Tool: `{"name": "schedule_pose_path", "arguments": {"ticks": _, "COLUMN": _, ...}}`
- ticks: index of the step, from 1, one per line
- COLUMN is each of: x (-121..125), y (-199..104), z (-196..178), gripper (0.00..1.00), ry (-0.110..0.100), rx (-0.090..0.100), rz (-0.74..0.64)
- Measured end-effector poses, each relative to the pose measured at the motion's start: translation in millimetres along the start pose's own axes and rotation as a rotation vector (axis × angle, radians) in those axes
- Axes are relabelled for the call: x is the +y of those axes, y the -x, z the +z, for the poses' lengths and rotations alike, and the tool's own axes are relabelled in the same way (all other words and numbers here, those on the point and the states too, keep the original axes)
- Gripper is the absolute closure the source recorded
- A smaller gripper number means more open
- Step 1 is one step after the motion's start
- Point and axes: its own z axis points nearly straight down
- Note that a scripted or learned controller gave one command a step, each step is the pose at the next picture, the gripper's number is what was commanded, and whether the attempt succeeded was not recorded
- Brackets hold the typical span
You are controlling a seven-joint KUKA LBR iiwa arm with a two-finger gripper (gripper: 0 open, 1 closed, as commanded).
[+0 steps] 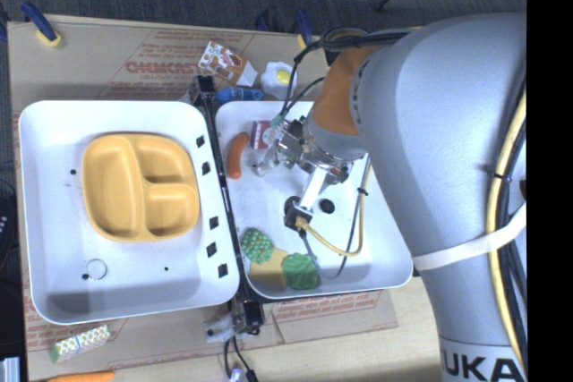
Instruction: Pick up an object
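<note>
- While the arm (pixel 448 130) reaches in over the right bin (pixel 380 259), the gripper (pixel 269 155) sits low in that bin's upper part, close to its left wall
- Orange sausage-shaped item (pixel 235 156) lies just left of the gripper, against the right bin's left wall; contact with the fingers cannot be resolved
- Small dark-red packet (pixel 262 134) lies at the gripper's upper side, partly hidden by the wrist hardware
- Gripper state: cannot tell whether it is released or clenched; nothing is visibly between the fingers
- Green knobbly ball (pixel 255 243), yellow piece (pixel 270 267) and green block (pixel 301 272) rest at the right bin's lower edge, well apart from the gripper
- Yellow divided tray (pixel 141 185) sits in the left bin (pixel 45 219), across the divider from the right bin
- Judgement: approach looks done, the tool is down at pick height beside the orange item; grasp unconfirmed, lift not yet made; whole pick remains to be shown
</note>
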Motion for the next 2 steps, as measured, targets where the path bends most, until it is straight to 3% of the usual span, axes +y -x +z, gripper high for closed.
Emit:
{"name": "schedule_pose_path", "arguments": {"ticks": 1, "x": 46, "y": -45, "z": -1, "gripper": 0.0, "ry": -0.002, "rx": 0.0, "rz": -0.006}}
{"name": "schedule_pose_path", "arguments": {"ticks": 2, "x": 14, "y": -89, "z": -102, "gripper": 0.0, "ry": 0.005, "rx": 0.0, "rz": -0.383}}
